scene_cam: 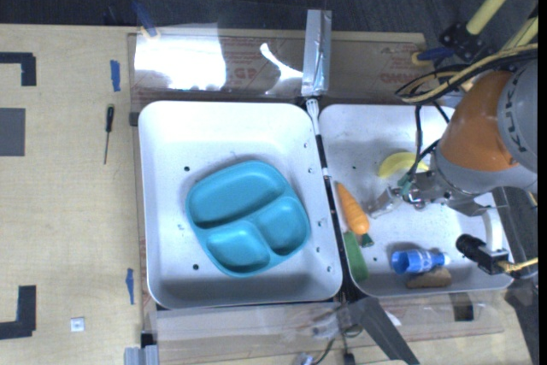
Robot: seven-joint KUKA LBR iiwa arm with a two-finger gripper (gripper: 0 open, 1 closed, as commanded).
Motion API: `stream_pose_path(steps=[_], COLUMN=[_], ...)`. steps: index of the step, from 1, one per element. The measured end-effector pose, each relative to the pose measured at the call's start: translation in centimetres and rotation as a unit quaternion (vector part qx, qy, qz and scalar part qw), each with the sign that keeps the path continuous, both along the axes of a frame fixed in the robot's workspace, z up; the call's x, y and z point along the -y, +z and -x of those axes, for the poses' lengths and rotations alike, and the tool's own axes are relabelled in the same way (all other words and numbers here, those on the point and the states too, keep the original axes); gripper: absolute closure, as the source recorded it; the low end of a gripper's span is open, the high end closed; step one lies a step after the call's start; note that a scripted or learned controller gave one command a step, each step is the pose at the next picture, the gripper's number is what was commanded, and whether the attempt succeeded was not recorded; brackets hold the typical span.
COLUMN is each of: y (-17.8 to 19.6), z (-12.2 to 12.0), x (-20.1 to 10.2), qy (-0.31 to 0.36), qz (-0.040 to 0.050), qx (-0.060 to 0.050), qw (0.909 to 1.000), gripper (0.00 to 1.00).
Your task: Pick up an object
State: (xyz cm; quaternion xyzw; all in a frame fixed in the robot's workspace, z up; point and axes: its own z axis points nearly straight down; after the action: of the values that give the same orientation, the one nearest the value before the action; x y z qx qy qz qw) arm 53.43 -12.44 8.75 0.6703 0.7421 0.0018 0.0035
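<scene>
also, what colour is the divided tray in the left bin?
Light blue; the divided tray shows clearly in the camera view.

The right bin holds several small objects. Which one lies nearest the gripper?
The yellow banana, just above and left of the gripper. The carrot lies slightly farther left, while the blue bottle sits lower, toward the front of the right bin.
</scene>
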Motion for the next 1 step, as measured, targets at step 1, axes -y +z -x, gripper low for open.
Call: stream_pose_path(steps=[1], y=[-0.07], z=[-7.07], x=[-0.55], qy=[0.008], qz=[-0.0004], qx=[-0.001], qw=[1.0], gripper=[0.0])
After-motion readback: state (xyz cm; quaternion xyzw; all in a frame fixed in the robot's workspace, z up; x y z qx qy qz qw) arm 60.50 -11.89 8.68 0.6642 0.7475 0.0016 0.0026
